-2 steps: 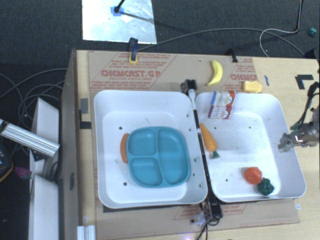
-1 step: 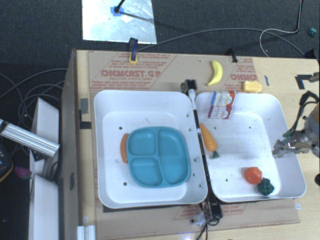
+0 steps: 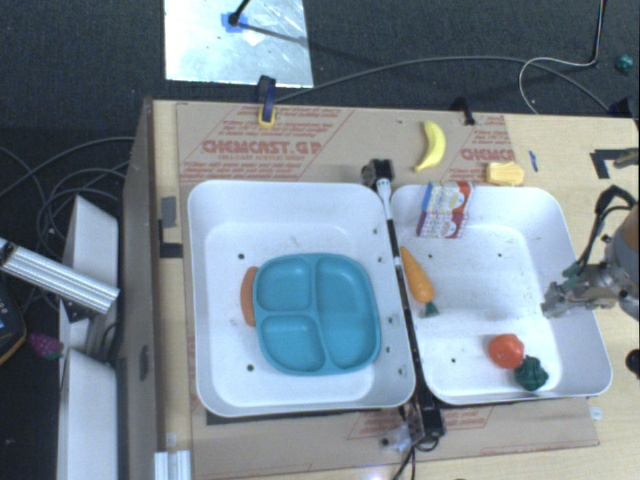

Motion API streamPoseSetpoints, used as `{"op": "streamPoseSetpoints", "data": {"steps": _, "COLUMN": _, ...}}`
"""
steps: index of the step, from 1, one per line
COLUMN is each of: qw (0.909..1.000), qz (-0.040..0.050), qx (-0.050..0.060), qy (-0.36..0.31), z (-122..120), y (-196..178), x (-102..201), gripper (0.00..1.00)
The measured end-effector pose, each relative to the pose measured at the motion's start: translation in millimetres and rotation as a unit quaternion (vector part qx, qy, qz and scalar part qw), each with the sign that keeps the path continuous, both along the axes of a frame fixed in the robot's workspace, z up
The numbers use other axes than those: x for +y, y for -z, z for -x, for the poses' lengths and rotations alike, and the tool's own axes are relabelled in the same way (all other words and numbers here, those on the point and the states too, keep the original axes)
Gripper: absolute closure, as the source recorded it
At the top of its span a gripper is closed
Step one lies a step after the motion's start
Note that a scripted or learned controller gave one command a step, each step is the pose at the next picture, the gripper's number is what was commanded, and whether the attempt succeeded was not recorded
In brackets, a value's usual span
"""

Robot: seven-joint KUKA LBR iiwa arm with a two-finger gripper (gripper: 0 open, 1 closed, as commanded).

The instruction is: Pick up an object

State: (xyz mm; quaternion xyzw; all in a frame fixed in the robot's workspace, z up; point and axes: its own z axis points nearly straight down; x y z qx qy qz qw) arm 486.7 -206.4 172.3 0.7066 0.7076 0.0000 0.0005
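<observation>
- While the gripper (image 3: 562, 299) sits at the right rim of the right bin (image 3: 560, 218), whether its pincer is apart or together cannot be told; nothing shows between the fingers.
- Right bin: a carrot (image 3: 417, 275) against its left wall, a small carton (image 3: 443, 209) at the far side, a tomato (image 3: 506, 349) touching a green broccoli piece (image 3: 531, 373) near the front.
- Left bin (image 3: 220, 218): a blue divided plate (image 3: 317, 311), an orange sausage (image 3: 247, 295) along its left edge.
- Behind the bins, on the bench: a banana (image 3: 432, 145) and a yellow block (image 3: 505, 174).
</observation>
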Motion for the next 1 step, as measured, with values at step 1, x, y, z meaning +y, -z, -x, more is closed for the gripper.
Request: {"op": "streamPoseSetpoints", "data": {"steps": 1, "qw": 1.0, "qz": 0.0005, "qx": -0.001, "qy": -0.001, "z": -39.2, "y": -59.5, "x": 3.7, "gripper": 1.0}}
